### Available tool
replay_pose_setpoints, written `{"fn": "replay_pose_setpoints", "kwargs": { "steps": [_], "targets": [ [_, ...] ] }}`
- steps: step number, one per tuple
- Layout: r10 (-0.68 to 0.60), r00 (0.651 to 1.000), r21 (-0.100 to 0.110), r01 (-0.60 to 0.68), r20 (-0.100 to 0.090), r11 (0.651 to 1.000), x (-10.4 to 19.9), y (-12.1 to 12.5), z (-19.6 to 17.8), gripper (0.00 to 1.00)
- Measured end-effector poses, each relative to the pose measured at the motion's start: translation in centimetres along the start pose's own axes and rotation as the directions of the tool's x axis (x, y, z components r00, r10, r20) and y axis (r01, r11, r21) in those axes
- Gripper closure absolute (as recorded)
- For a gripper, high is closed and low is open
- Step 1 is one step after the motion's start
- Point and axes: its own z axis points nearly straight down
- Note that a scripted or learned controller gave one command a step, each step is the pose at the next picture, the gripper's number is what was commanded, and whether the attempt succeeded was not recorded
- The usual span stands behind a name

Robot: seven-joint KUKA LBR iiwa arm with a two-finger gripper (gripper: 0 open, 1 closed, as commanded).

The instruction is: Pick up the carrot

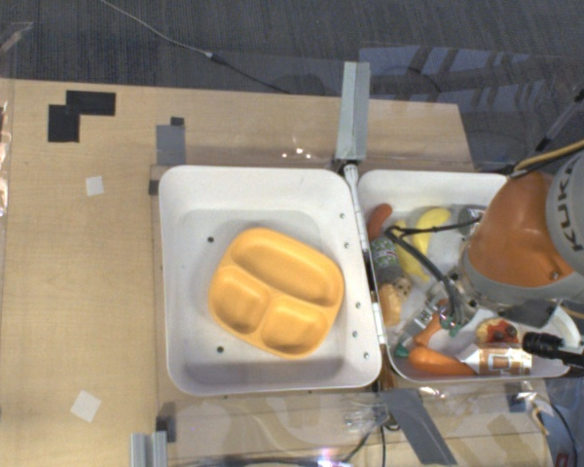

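Approach phase, grasp not yet made, by my read. Arm [526, 241] reaches in from right over the right bin [487, 178], orange band hiding much of the bin's middle. Gripper [436, 314] is low among the clutter, pointing down-left toward the bin's near left corner. Can't tell how the tool is set, apart or together: metal bits and cable tangle at the tip, too small to resolve. Carrot [438, 361] lies on its side along the near wall of the right bin, long axis running left-right, thick end to the left by the look of it. It sits just near-side of the gripper tip, close, maybe touching; nothing shows it gripped. A shorter orange piece [427, 334] lies betw. tip and carrot, identity unclear. White bottle w/ orange label [501, 362] butts the carrot's right end; red item [496, 333] just beyond. Left bin [175, 290] holds a yellow divided tray [275, 290], well apart, irrelevant. Next move likely needs a small shift toward the near wall, then straddling the carrot across its narrow width, clear of wall and bottle.
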Motion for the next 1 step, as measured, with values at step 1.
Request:
{"fn": "replay_pose_setpoints", "kwargs": {
  "steps": [1],
  "targets": [
    [-0.008, 1.000, -0.007, 0.008, 0.008, 1.000, -0.21, 0.38, -1.26, 1.00]
  ]
}}
